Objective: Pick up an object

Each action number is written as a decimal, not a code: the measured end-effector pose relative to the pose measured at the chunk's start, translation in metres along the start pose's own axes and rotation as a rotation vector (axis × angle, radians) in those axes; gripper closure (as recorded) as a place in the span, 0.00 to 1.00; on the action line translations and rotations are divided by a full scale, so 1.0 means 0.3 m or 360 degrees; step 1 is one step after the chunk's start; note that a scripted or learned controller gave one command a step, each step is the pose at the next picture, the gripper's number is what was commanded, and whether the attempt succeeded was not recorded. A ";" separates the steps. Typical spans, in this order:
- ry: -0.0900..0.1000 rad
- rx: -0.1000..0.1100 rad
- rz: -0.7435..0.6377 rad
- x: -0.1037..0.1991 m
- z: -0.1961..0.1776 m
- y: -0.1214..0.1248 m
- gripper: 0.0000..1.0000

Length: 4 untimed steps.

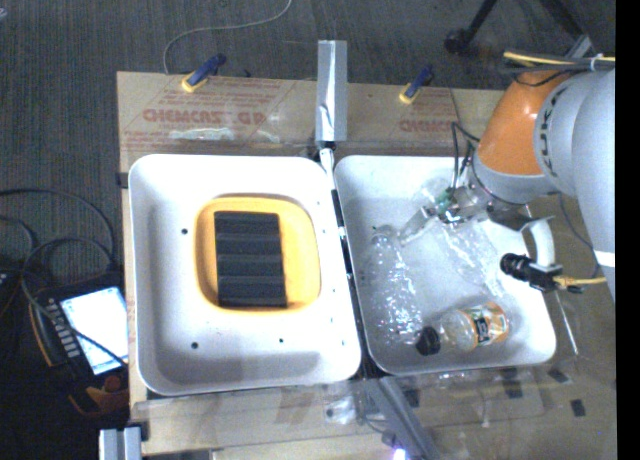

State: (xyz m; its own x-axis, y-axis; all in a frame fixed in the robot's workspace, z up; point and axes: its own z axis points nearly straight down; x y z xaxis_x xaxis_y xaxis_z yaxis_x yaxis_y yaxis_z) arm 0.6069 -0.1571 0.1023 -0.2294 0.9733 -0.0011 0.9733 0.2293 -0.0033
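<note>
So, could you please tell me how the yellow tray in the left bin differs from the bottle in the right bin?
The yellow tray is opaque with a dark ribbed insert, while the bottle is clear with a dark cap and a label. The tray looks much larger than the bottle. The tray sits flat in the middle of the left bin; the bottle lies on its side near the front edge of the right bin. Both rest apart from the gripper.

I read both bins as smooth white moulded plastic, left bin point(160, 278) matt, right bin point(375, 178) under crinkly glossy clear film point(400, 278). Left holds a yellow glossy plastic tray point(205, 248) with a matt black ribbed insert point(250, 260); near right lies a clear shiny plastic bottle point(470, 327), black cap. Bench board point(240, 118) looks like raw matt cardboard or wood, clear tape on it; my arm's band point(515, 138) is glossy orange.
</note>
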 end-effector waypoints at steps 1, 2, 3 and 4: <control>-0.0001 0.0000 0.0000 0.000 -0.001 0.000 0.00; 0.0007 -0.0019 0.0121 -0.219 0.032 0.074 0.00; 0.0000 -0.0002 0.0195 -0.058 -0.151 -0.300 0.00; -0.0003 -0.0021 0.0032 -0.106 0.004 -0.405 0.00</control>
State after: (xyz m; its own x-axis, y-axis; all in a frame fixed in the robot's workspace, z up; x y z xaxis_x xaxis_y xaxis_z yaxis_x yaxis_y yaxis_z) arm 0.4961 -0.2160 0.1017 -0.2099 0.9777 -0.0031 0.9777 0.2099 0.0097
